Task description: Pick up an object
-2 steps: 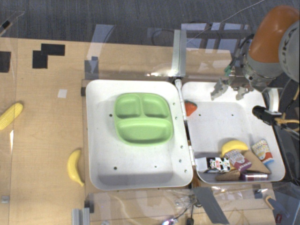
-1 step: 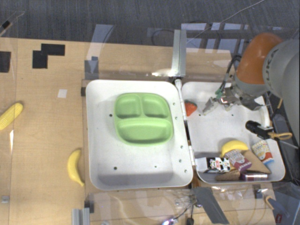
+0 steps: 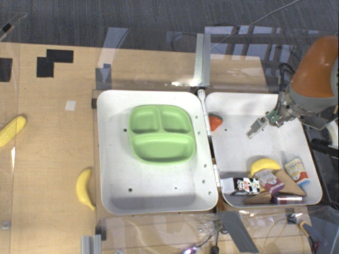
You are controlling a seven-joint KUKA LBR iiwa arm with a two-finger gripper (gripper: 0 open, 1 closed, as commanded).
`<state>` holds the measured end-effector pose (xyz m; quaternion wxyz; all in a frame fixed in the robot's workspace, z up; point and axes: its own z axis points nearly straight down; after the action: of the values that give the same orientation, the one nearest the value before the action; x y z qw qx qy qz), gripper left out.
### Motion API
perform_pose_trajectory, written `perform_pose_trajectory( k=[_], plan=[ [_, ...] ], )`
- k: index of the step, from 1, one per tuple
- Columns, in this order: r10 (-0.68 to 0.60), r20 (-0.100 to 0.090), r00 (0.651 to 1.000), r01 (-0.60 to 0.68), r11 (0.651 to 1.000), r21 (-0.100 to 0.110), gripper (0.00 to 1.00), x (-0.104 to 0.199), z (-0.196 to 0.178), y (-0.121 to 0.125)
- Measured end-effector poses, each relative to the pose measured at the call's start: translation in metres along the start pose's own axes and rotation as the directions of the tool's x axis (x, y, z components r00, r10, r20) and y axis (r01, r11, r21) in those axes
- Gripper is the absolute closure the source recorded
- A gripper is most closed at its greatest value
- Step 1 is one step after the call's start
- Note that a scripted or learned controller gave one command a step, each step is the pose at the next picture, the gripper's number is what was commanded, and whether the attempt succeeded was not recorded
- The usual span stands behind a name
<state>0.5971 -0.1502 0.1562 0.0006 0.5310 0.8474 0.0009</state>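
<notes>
Counter (image 3: pixel 47 157), light wood, carrying two shallow white bins side by side.

Left bin (image 3: pixel 114 194): one green divided plate (image 3: pixel 161 133) with three compartments, lying flat near the bin's middle.

Right bin (image 3: pixel 233 147): a small red-orange piece (image 3: pixel 215 122) against the left wall, near the far edge. Along the near edge, a cluster of objects lying close together: a yellow banana-shaped item (image 3: pixel 265 166), a small black-and-white printed box (image 3: pixel 247 184), a maroon packet (image 3: pixel 270 180), a brown cone-shaped piece (image 3: pixel 291 184), a white tube with red and blue print (image 3: pixel 295 170) towards the near right corner, and a dark brown item (image 3: pixel 258 198) at the very edge.

Gripper (image 3: pixel 256 128): hanging over the right bin's far half, above bare bin floor, well apart from the near-edge cluster. Fingers parted, nothing between them.

Outside the bins, on the counter's left part: a banana (image 3: pixel 84 188) just beside the left bin's near left corner, and a corn cob (image 3: pixel 11 130) at the left edge.
</notes>
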Motion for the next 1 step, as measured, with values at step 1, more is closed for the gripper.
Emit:
perform_pose_trajectory(
  k=[1],
  plan=[
    [-0.102,0.007,0.995,0.102,0.995,-0.007,0.0,-0.0265,0.0681,0.0403]
  ],
)
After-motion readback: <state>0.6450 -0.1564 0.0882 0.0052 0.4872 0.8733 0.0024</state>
